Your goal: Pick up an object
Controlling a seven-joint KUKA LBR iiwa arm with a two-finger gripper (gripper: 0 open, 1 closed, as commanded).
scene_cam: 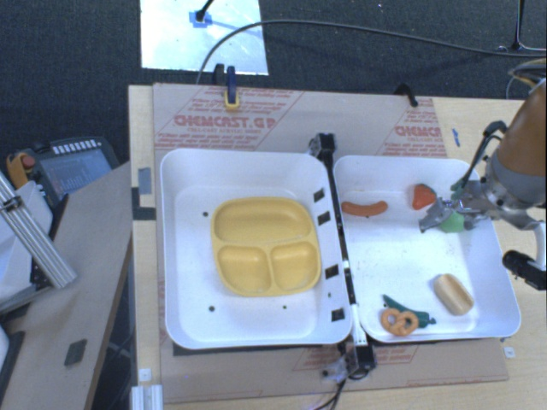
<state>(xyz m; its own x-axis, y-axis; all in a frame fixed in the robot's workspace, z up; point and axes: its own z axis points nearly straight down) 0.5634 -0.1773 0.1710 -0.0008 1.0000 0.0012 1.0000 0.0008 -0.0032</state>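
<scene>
Counting one sausage (365,207), one bun (454,294), one pretzel (399,321); gripper (440,218) state unclear.

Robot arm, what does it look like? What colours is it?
The arm is grey with an orange-brown band above the wrist. It looks thick and round, like a big pipe. At its end sits the tool, a small grey metal piece with thin dark rods and bits of green on it. A black part sticks out lower down on the arm.

Yellow divided tray (261,246), probably plastic
</scene>
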